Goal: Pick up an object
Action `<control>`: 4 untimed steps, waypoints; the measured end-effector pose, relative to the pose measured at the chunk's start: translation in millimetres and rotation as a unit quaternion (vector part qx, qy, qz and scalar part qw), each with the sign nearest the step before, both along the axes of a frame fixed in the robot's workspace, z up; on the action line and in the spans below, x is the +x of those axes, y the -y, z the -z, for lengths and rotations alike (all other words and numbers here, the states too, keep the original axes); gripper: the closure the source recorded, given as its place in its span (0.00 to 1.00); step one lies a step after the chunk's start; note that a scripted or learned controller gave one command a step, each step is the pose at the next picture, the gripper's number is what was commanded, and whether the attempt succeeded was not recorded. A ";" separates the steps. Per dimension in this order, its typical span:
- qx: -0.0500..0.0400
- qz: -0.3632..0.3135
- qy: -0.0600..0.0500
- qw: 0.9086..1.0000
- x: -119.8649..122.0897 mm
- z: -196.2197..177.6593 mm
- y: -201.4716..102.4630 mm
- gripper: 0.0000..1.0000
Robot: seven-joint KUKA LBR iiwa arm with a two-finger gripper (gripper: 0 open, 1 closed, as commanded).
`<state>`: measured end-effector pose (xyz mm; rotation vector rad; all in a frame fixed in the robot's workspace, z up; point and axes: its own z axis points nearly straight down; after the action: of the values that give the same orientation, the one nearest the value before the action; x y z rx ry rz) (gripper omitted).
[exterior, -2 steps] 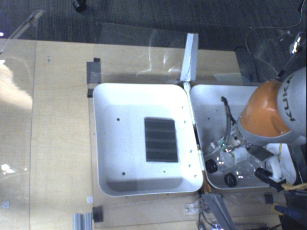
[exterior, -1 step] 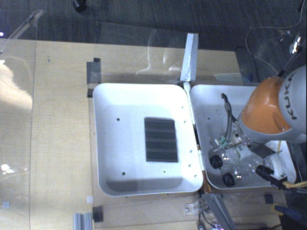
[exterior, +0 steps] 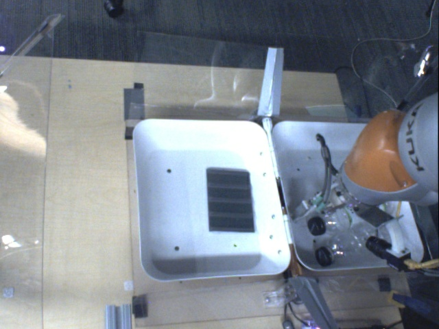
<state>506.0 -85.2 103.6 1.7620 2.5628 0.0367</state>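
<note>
So, quick rundown of the bench from the overhead camera:

Arm: the grey KUKA arm [exterior: 418, 149] comes in from the right, its orange band [exterior: 377, 156] bulging out over the right bin, wrist bent down toward the bin floor.

Gripper: the gripper [exterior: 336, 214] sits low in the right bin under the orange band, tangled up visually with cables and clear bits. Honestly can't tell how it's set, or whether anything is caught in it.

Right bin: the right bin [exterior: 302, 149] has a bunch of small stuff near its front. Two little black round pieces [exterior: 319, 240] lie close to the left wall, and a clear plastic item [exterior: 350, 235] lies just beside them, near the gripper. A dark cable [exterior: 324, 153] curls up toward the back.

Left bin: the left bin [exterior: 164, 184] carries a dark ribbed rectangular pad [exterior: 230, 199] lying flat around its middle, well apart from the arm.

Bench: the wooden bench [exterior: 82, 184] carries both bins side by side, their inner edges touching.
</note>
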 end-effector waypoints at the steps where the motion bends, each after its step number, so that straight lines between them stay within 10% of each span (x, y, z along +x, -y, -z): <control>1: -0.002 -0.018 -0.004 1.000 -9.9 -41.0 15.5 0.00; 2: -0.001 -0.028 -0.017 0.999 88.9 -20.2 10.7 0.00; 3: -0.003 -0.072 -0.013 0.997 90.2 14.2 3.6 0.00; 4: -0.003 -0.075 -0.009 0.997 93.3 1.1 1.7 1.00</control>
<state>599.2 -86.9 102.5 1.5723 2.6986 0.0173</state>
